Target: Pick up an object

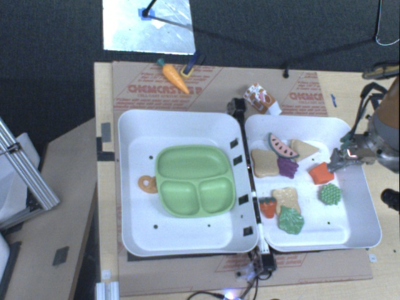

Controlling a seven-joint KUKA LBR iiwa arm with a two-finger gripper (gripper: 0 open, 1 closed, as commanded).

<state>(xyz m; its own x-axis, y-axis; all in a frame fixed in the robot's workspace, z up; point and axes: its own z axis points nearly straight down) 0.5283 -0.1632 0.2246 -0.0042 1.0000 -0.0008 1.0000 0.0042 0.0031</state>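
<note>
Overhead, at a slant: two shallow white bins side by side on brown printed cardboard. Left bin (134, 130) mostly taken up by a smooth green divided plate (195, 180), three compartments, rounded corners; small tan ring (148, 184) touching its left edge; bare white floor along the top and bottom walls. Right bin (362, 230) crowded in the middle: watermelon slice (282, 146), toast-shaped piece (265, 162), purple grapes (288, 166), pale wedge (304, 148), orange-red block (321, 174), bumpy green ball (330, 194), cracker-like square (286, 197), small red piece (268, 207), leafy green lump (290, 220). Open floor only along the lower right corner. Beyond the bins, on the cardboard: carrot (174, 77) and a small printed carton (260, 98). Gripper (343, 157) low over the right bin's right wall, just above and beside the orange-red block; cannot tell whether touching it, nor whether the jaws are spread or closed. Nothing seen between them.
</note>
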